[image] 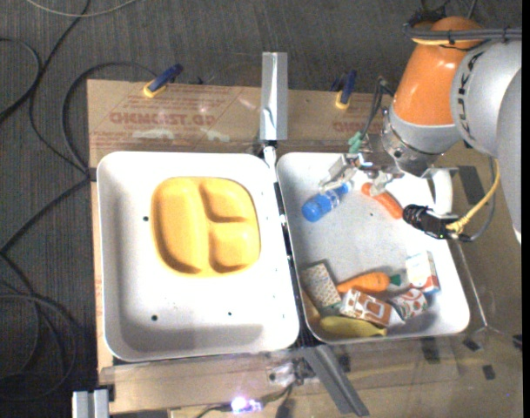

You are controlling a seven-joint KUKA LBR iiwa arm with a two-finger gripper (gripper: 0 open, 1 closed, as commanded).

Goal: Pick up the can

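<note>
Highest over the bench, and so closest to the lens, is the grey arm [486, 85] with its orange band [434, 81], leaning in from the right above the far end of the right bin [460, 316]. Below the band hangs the gripper [358, 179], its two fingers [338, 178] spread apart with nothing between them, as far as I can make out from here. Just beside the left finger lies a blue bottle [321, 204] on its side, and just beside the other one a small orange-red thing [386, 204] rests against the bin floor. A black plug on a yellow cable [426, 219] dangles near the bin's right wall. The rest of the clutter sits at the near end, well apart from the gripper: what looks like the can [410, 304], red and white and lying on its side close to the near right corner, a little carton [421, 271] touching it from behind, a carrot [369, 281], a red and white box [360, 305], a banana [352, 326] along the near wall, and a patterned packet [319, 281]. Across the divider, the left bin [125, 320] holds a yellow sectioned tray [206, 225]. Both bins rest on a cardboard sheet [177, 116] pinned by a blue clamp [163, 78] and another clamp [343, 90], with a metal post [274, 98] between them.
</note>
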